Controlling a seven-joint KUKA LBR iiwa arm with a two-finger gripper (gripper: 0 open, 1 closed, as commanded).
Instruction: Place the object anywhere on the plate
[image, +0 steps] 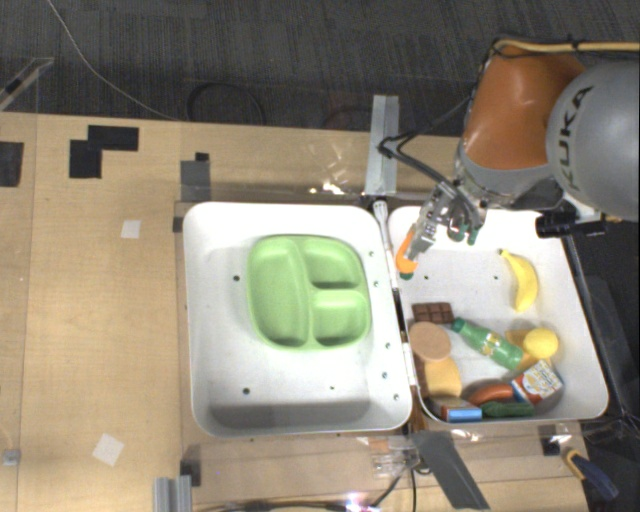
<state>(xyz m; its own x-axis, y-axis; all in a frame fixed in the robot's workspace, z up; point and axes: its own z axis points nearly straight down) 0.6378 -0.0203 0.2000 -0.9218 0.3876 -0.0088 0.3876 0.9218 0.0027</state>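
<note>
One green plate (305, 290), divided into three compartments, lies in the left of two white bins (215, 400) on the tabletop (90, 330). The tool (408, 255) hangs just right of the plate, over the divide between the bins, clenched on one orange carrot (404, 261). Farther right of the plate, the other bin (590, 385) contains one banana (520, 280), one lemon (541, 343), one green bottle (487, 341), one chocolate bar (432, 313) and several smaller items.

Green plate (305, 290), white bins (210, 330), yellow banana (521, 280), orange carrot (407, 252)
</note>
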